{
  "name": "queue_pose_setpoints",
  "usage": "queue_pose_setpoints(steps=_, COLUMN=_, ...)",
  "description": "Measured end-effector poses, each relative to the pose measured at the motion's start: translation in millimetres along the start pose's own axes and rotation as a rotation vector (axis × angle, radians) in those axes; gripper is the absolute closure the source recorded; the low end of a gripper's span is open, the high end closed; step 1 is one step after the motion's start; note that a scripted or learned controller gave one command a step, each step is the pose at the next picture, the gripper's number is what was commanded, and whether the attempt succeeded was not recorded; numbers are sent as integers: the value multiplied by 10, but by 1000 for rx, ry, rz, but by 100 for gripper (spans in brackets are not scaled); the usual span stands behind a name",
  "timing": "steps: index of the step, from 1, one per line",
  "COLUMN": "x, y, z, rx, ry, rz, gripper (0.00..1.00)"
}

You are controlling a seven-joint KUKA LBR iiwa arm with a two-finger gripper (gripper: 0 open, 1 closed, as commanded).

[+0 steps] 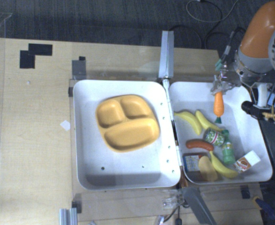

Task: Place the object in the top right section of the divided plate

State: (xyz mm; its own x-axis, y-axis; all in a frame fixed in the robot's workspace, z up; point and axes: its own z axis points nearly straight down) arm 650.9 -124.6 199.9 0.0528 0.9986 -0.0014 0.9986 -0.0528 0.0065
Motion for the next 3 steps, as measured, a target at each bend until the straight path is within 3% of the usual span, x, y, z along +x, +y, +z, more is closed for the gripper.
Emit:
queue_pose_setpoints(steps=1, x=0, y=0, z=-1, rx=0, ry=0, rz=0, gripper=0)
queue_pose_setpoints(steps=2, x=14, y=21, z=-122, rx=-6, ry=-1, rz=-6, gripper=100)
queue_pose_setpoints(steps=3, x=29, y=-122, z=1102, rx=2, ry=1, rz=454, gripper=100)
